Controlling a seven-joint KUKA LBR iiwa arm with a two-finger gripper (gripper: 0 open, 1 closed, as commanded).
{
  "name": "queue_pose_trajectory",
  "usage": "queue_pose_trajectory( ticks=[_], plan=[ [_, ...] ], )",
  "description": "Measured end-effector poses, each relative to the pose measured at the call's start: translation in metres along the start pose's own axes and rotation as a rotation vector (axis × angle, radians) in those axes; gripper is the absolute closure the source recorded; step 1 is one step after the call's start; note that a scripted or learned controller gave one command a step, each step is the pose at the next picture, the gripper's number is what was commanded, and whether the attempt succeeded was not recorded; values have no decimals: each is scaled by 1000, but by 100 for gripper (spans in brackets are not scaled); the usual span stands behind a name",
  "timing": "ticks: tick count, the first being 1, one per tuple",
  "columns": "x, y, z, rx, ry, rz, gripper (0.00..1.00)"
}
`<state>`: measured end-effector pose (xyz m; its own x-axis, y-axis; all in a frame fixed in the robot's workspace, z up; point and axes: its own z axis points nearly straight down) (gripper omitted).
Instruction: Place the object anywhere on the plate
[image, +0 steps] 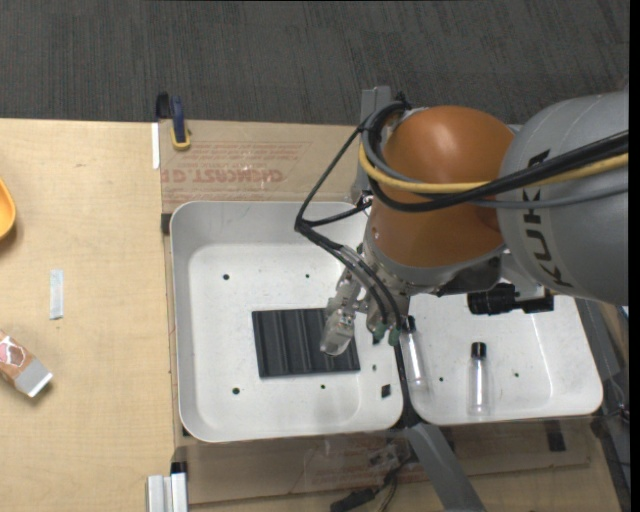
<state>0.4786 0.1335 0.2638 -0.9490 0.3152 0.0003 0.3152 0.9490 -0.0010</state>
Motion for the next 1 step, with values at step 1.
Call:
queue_pose_trajectory(
  ticks=[1],
  plan=[
    [2, 5, -32, -1, -2, -26, 100]
  ],
)
